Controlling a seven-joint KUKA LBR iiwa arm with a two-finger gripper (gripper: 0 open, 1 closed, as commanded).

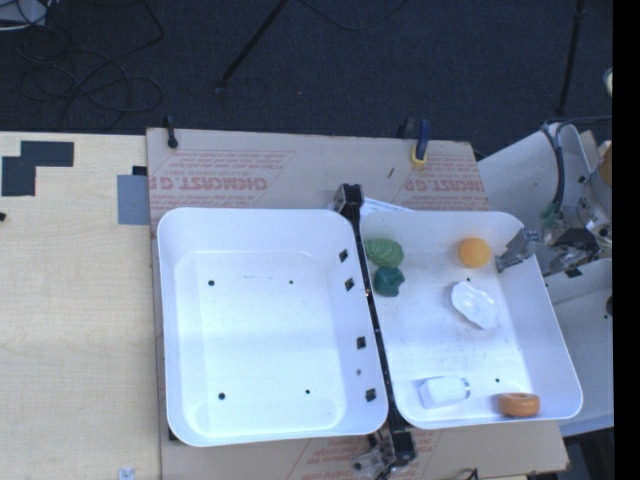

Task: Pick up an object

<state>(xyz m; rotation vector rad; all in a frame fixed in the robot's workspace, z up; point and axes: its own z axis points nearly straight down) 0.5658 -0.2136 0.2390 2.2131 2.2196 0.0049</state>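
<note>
The right bin (545, 308) holds several small objects. A light green lump (384, 252) and a dark teal lump (388, 281) lie against its left wall. An orange ball (474, 252) sits near the far right, with a white rounded piece (474, 304) just in front of it. A white block (443, 390) and an orange disc (519, 404) lie near the front wall. My gripper (522, 251) hangs over the bin's right rim, a little right of the orange ball and apart from it. Nothing shows in its grasp.
The left bin (180, 268) stands beside the right one, separated by a black divider with clips (362, 308). Both rest on a cardboard sheet (250, 173) on the wooden bench. A blue and yellow clamp (421, 144) grips the cardboard's far edge. Cables and arm hardware crowd the right side.
</note>
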